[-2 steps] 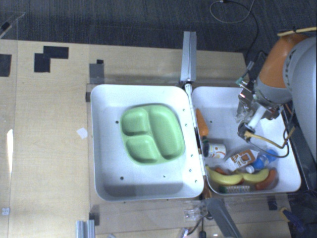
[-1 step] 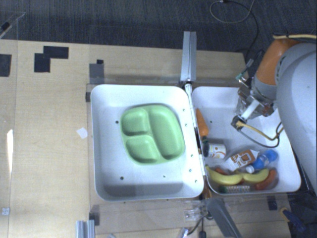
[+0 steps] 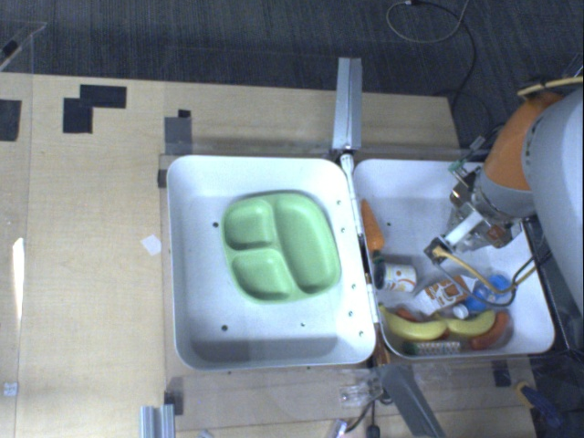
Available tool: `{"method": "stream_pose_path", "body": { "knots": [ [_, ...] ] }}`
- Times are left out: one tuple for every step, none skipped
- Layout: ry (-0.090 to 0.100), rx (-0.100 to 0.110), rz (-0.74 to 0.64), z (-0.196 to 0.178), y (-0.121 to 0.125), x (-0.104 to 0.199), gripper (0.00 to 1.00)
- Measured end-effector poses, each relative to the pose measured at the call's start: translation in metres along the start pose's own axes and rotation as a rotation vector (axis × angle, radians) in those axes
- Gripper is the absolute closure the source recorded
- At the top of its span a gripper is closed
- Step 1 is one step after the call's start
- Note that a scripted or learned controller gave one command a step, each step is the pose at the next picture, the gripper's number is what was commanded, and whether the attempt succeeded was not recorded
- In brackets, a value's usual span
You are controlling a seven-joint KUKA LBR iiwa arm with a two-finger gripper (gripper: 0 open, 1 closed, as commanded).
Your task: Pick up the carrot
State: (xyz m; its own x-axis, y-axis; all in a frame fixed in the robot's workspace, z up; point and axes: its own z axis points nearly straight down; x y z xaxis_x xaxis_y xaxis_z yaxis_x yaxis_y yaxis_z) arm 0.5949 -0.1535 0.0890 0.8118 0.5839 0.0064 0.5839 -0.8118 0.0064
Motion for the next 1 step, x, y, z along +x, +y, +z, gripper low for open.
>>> {"method": "stream_pose_path", "body": {
  "knots": [
    [-0.001,0.000,0.267,0.0012,0.0255,0.0131,1.00]
  ]
}}
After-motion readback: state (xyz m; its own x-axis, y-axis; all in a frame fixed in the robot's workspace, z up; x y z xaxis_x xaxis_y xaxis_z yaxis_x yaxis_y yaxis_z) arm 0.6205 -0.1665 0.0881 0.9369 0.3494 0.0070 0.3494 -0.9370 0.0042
